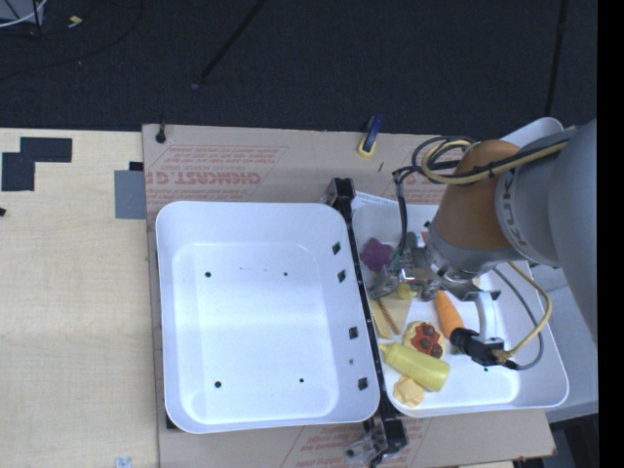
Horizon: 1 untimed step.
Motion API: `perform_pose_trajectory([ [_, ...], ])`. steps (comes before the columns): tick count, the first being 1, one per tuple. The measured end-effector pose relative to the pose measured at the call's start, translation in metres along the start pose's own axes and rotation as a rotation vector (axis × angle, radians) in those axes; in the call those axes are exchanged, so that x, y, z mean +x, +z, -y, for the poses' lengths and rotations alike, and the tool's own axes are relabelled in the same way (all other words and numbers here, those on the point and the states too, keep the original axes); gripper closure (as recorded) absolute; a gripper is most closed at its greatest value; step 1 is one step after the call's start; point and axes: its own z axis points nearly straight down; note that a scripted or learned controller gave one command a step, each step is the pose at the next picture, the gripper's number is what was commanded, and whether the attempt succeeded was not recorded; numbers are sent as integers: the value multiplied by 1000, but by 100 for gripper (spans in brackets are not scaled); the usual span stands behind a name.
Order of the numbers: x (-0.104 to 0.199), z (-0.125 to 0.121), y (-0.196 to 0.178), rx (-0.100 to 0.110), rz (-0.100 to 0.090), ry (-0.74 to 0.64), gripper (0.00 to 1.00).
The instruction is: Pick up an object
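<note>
Here, two white bins sit side by side: the left bin and the right bin, where my arm reaches in. My pincer hangs low over the right bin's upper left part; whether it is open or closed I cannot tell. Near it I count one purple toy, one orange carrot with its long axis slanting from upper left to lower right, one yellow cylinder lying likewise, and one red-spotted piece between them.
</note>
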Motion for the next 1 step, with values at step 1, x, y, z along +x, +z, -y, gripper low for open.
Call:
perform_pose_trajectory([
  [1, 0, -55, 1, -2, 0, -1, 0],
])
